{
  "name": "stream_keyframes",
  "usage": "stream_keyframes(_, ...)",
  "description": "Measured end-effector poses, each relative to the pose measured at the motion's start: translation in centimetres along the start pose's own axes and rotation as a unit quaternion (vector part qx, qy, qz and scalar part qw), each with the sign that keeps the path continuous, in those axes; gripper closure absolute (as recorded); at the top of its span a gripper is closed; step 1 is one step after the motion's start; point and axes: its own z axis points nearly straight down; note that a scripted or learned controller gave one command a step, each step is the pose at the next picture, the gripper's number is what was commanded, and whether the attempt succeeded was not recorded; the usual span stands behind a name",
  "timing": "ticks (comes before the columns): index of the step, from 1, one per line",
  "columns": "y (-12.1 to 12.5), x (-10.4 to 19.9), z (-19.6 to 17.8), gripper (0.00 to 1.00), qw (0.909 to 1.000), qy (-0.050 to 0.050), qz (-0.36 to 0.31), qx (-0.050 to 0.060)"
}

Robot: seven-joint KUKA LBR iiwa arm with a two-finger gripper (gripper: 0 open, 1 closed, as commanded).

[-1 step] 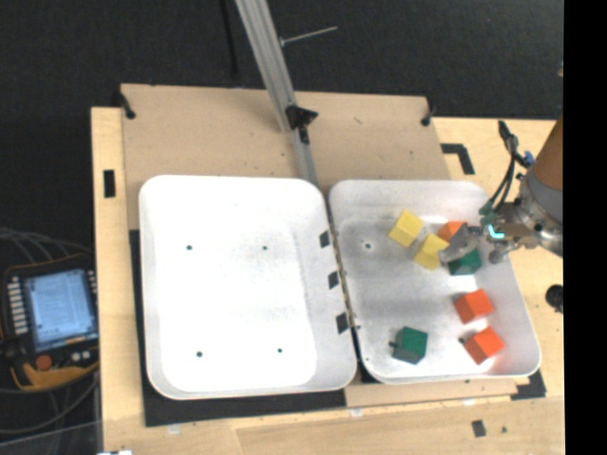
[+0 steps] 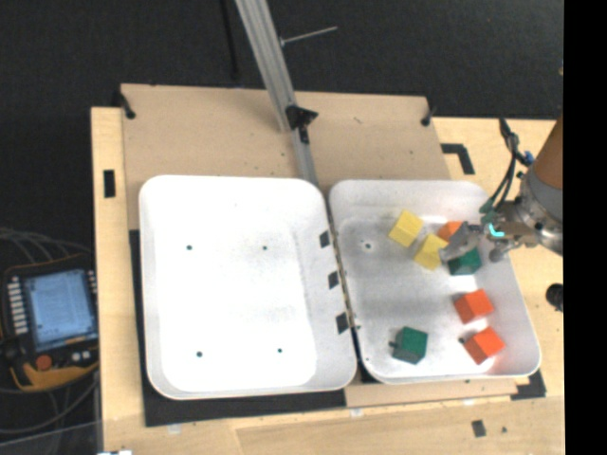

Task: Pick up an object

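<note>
One gripper hangs over the right bin, masking most of a green block and an orange one; we cannot tell its grip. Two yellow blocks sit just left of it; two orange blocks and another green lie nearer us.

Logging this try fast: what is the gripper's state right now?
Two-finger gripper: low in the right white bin, by a green block and yellow block; grasp cannot be told.
</note>
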Motion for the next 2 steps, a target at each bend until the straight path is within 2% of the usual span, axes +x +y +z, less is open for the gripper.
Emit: stream_keyframes(2,-0.3,-1.5,11.8,0.0,1.0,-0.001,0.002,0.003)
